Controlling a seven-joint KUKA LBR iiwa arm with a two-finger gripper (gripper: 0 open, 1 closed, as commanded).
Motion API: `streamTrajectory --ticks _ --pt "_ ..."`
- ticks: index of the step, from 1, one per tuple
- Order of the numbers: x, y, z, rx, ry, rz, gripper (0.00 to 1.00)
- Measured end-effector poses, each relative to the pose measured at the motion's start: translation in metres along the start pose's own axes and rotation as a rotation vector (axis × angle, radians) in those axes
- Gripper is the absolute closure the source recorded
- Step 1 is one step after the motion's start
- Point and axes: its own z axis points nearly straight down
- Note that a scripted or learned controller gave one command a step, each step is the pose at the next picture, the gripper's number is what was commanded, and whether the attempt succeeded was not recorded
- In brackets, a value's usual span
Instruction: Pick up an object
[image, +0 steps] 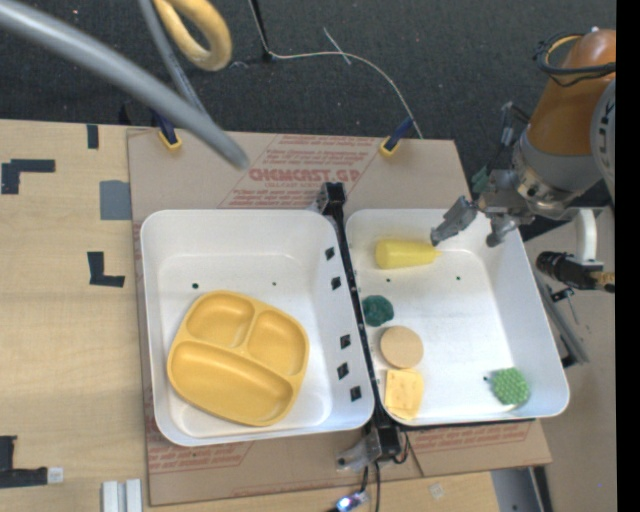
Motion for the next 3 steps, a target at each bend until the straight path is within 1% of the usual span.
streamTrajectory --ticks 1,2,3 --pt "0.000 0.002 -0.007 -0.011 -0.002 -0.003 0.00" --pt "0.001 -0.002 0.039 -0.007 -0.003 -0.003 0.00" --pt "0.001 -0.008 0.085 -0.006 -0.003 -0.003 0.00"
